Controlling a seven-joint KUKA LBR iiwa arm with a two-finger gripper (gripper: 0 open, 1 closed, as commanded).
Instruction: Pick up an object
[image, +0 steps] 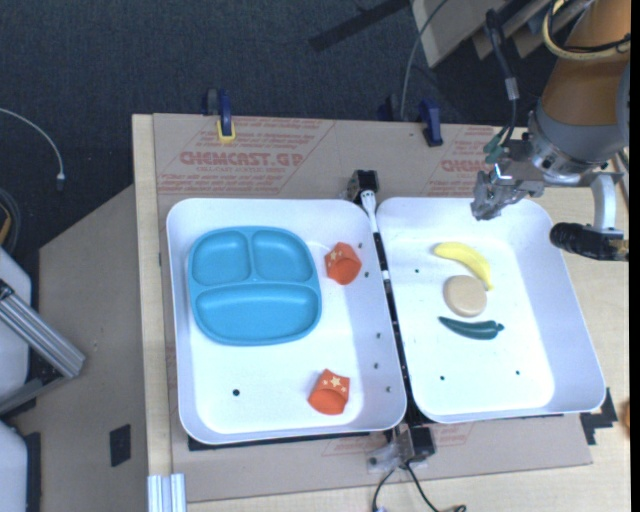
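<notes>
Gripper (487, 205) hangs over the far edge of the right bin (560, 330); its state cannot be told, and nothing shows in its grasp. Banana (465, 261) lies just nearer and slightly left of it. Tan disc (465, 295) touches the banana's near side, green pepper (472, 327) nearer still. Left bin (200, 400): blue plate (255, 285), two orange cups (343, 264) (329, 392).
</notes>
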